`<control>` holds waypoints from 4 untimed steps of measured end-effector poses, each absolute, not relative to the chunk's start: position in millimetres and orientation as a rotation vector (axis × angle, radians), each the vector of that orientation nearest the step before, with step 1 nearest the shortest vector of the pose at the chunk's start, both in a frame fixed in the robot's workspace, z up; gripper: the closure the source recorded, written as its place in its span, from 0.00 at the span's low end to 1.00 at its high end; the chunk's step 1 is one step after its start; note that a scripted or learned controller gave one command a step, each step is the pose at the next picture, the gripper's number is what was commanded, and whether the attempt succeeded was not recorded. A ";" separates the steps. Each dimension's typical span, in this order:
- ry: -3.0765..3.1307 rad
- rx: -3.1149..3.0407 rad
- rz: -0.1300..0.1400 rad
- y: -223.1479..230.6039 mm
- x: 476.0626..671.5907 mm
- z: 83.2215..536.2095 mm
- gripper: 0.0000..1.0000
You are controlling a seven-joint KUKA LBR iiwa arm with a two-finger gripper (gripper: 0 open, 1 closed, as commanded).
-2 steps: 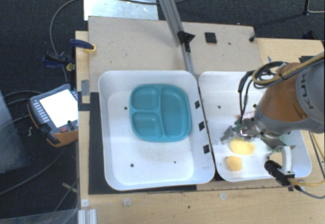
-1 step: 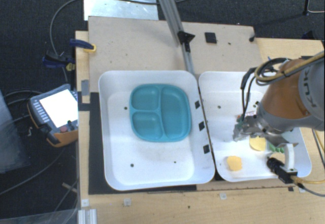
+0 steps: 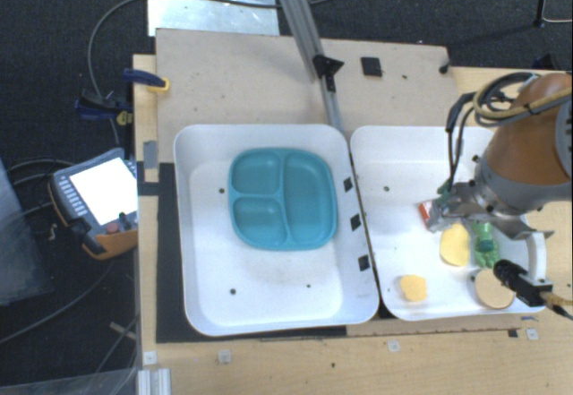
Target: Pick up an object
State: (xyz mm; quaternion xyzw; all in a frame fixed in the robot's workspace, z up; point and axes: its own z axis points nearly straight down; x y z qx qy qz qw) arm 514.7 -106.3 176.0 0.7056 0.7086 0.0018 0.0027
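Note:
In the right bin (image 3: 394, 178), several small objects lie near the front right. A small yellow chunk (image 3: 413, 287) sits by the front wall. A pale yellow oval piece (image 3: 455, 246) lies beside a green object (image 3: 484, 246), and a tan round piece (image 3: 491, 291) rests at the front right corner. My gripper (image 3: 445, 210) hangs low over the bin, just behind the pale oval piece. A small red-orange item (image 3: 428, 208) shows at its left side. The arm's body hides the rest of the hand.
The left bin (image 3: 201, 232) holds a teal divided plate (image 3: 283, 198). A slanted metal pole (image 3: 304, 17) crosses the bench behind the bins. A black part of the arm (image 3: 517, 280) overhangs the right bin's front right corner. A handheld pendant (image 3: 98, 201) lies off the bench at left.

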 end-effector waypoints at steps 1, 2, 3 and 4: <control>2.223 2.212 0.006 -106.4 516.5 217.5 1.00; 2.233 2.209 0.006 -52.9 524.0 222.0 1.00; 2.234 2.209 0.005 -3.2 525.0 229.8 1.00; 2.234 2.211 0.003 51.0 518.8 218.2 1.00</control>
